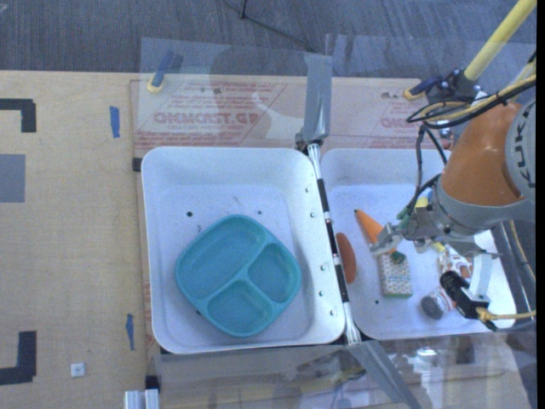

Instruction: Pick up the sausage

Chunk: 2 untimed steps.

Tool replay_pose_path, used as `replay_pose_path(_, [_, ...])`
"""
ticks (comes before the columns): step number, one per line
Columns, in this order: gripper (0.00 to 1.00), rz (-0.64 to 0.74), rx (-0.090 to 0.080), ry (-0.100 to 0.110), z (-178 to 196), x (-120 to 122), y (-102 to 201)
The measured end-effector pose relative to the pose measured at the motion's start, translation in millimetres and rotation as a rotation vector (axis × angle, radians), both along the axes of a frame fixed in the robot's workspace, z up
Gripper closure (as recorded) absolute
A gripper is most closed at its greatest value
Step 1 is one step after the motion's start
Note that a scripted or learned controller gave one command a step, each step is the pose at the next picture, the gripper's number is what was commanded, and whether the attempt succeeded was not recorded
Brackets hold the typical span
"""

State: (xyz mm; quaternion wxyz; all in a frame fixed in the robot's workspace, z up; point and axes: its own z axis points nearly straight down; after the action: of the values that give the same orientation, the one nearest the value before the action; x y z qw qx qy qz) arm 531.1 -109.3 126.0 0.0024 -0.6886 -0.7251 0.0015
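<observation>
Wooden bench (68,254) carrying two white bins. Left bin (226,164) holds a teal divided plate (238,274). Right bin (366,173) holds the sausage (346,257) by its left wall, with the hand (393,244) just right of it — grip state unclear, seemingly over a patterned packet (395,276).

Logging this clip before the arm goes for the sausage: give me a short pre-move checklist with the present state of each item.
1. Sausage in view, lying in the right bin by its left wall: ok.
2. Top of sausage uncovered: ok.
3. Carrot piece apart from sausage: ok.
4. Hand over sausage: not ok, it sits to the right, near the patterned block.
5. Hand holding nothing: cannot tell.
6. Room for a finger between sausage and bin wall: cannot tell.
</observation>
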Motion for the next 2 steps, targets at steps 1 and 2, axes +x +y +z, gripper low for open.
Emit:
replay_pose_path(1, [0.00, -0.098, 0.000, 0.002, -29.3, -19.6, 13.6])
replay_pose_path(2, [0.00, -0.057, -0.002, -0.012, -37.0, 28.5, 12.9])
